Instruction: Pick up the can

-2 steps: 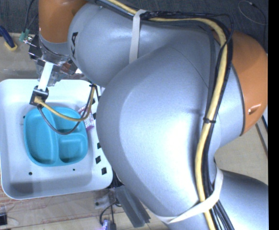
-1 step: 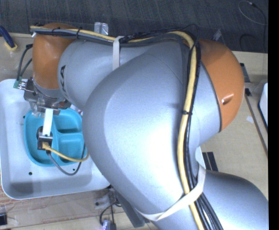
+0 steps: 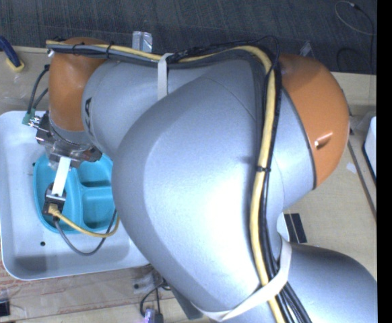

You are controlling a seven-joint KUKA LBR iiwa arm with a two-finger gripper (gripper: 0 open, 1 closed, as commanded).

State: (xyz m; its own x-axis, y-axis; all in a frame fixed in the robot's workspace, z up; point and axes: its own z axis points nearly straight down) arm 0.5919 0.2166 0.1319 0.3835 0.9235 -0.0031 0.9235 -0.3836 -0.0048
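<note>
Pincer [image 3: 67, 152] hangs low over the left bin [image 3: 7, 180], just below the orange band [image 3: 68, 96] at the wrist. Whether it is released or clenched cannot be told, as its own body hides its tip from above. It stands over the far edge of a blue tray [image 3: 96, 195], which lies in the middle of the bin; whether pincer and tray touch cannot be told either. The tray is shallow, and a raised ridge parts it into compartments. Where the can lies cannot be told: the grey arm [image 3: 203, 180] sweeps in from the right, very close to the camera, and covers most of the bench along with the right part of the tray. An orange cap [image 3: 317, 126] sits on the arm's joint at the right. A dark speck [image 3: 42, 243] rests on the bin floor just beside the near edge of the tray, too small to name. The bin stands on a wooden bench [image 3: 48, 301], and near the far left corner of the bench lies a small blue-and-yellow thing [image 3: 7, 51]. Beyond the bench is dark carpet [image 3: 182, 5].
</note>
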